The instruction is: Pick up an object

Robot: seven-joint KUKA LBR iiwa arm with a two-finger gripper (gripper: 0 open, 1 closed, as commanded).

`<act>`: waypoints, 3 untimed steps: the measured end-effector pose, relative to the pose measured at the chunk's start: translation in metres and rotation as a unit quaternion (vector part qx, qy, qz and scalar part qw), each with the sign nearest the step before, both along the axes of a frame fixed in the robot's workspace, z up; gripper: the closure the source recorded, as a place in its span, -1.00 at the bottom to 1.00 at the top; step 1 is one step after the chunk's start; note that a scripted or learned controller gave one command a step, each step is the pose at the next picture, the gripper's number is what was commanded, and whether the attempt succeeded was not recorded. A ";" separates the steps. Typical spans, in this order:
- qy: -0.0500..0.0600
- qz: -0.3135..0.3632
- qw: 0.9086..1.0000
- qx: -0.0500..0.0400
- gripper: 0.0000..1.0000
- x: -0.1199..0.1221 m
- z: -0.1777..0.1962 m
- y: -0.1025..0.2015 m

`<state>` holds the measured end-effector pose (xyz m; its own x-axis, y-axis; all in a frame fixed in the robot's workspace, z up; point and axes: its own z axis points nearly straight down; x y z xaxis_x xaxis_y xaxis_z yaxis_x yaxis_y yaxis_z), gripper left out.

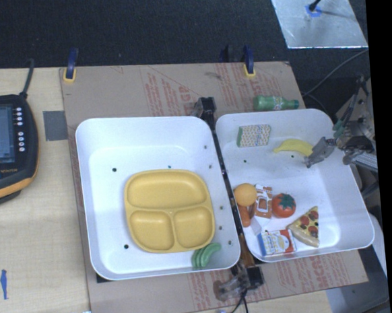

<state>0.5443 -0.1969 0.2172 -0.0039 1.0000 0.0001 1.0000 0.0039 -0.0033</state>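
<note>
Two bins on tabletop. Claw sits just right of the banana. Can't tell claw state.

Soft, even light is falling from above, leaving the scene moderately bright. The two white bins are glowing almost overexposed, losing surface detail, while the dark floor along the top of the frame is sinking into grainy black. Shadows are lying faint and short beneath objects. A foil-like patch at upper right is glaring pale. Fine detail is looking soft throughout.
</note>
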 end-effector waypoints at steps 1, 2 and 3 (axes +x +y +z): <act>0.001 0.001 1.000 0.000 -1.00 0.031 -0.033 0.058; -0.001 0.001 1.000 0.000 -1.00 -0.057 -0.115 0.052; -0.001 0.000 1.000 0.000 -1.00 0.025 -0.125 -0.009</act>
